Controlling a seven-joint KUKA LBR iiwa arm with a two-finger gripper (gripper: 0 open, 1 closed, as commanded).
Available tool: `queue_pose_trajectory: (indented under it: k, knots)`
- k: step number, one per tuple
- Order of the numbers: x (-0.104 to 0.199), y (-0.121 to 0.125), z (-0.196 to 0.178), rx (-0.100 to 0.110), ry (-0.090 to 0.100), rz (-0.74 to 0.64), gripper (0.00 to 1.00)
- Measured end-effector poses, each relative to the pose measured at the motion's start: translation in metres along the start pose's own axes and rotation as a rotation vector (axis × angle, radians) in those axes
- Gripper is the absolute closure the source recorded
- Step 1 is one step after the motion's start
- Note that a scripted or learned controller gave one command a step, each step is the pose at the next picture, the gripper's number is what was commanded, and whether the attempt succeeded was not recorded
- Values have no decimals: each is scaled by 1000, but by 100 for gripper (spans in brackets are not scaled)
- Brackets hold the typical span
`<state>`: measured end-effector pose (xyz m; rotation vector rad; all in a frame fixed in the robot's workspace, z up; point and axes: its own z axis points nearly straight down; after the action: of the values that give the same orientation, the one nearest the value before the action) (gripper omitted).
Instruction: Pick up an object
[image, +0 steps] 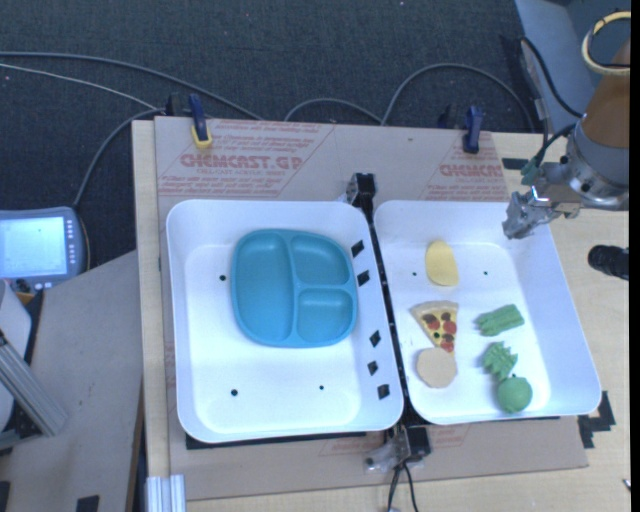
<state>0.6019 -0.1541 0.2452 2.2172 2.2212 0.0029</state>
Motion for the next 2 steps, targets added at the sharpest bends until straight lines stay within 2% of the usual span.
queue_pose_trajectory:
  k: [1,2]
  knots:
    - [59,-7,10,7,3,-1,100]
    - [102,-18,11,7,3,-1,100]
